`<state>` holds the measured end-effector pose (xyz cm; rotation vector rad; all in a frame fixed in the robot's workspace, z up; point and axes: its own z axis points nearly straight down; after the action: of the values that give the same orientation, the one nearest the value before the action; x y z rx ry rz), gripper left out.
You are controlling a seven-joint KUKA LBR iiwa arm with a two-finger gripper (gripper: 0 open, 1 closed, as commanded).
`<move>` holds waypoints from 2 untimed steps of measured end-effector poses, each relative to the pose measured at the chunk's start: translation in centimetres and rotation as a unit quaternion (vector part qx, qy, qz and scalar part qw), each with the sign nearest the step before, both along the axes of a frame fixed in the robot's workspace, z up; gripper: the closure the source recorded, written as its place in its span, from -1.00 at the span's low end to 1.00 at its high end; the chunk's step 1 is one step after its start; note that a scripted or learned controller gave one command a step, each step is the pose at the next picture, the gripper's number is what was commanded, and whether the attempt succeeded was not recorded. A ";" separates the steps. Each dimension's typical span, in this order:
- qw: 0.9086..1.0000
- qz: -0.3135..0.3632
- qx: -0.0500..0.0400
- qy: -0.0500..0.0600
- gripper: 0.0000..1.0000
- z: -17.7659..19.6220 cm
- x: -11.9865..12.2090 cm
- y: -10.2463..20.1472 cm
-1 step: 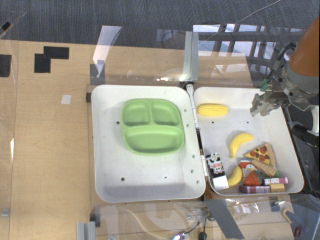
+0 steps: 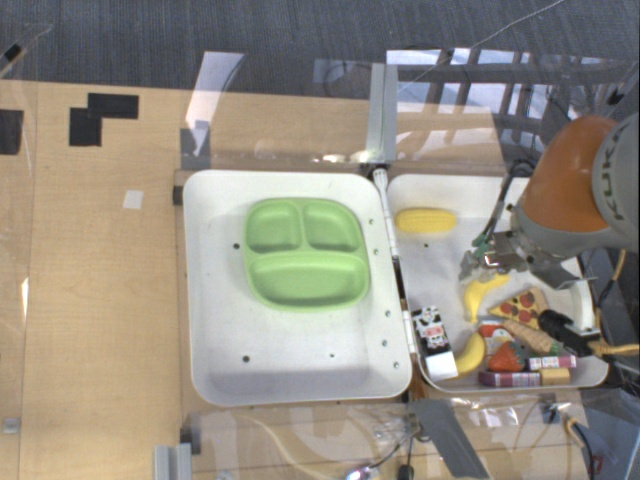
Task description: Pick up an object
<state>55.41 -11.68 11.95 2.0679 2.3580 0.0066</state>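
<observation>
The gripper [image 2: 487, 260] hangs low in the right bin [image 2: 440, 268], just above a banana [image 2: 484, 292]; whether its fingers are parted or closed cannot be told. The arm's orange band [image 2: 565, 173] hides the bin's far right corner. A green divided plate [image 2: 304, 252] lies in the left bin [image 2: 215, 358].

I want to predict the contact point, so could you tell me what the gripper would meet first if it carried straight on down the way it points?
Probably the curved yellow banana piece lying just below the gripper in the right bin, though depth is hard to judge from above.
</observation>
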 end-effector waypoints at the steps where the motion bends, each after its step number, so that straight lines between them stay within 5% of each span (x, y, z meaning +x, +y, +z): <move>1: 0.998 0.056 -0.001 -0.009 -1.00 -2.7 -3.3 -1.9; 2: 1.000 0.022 -0.004 -0.012 -1.00 -2.6 -3.9 -0.1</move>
<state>51.51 -11.78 9.30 2.0014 2.3843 0.0236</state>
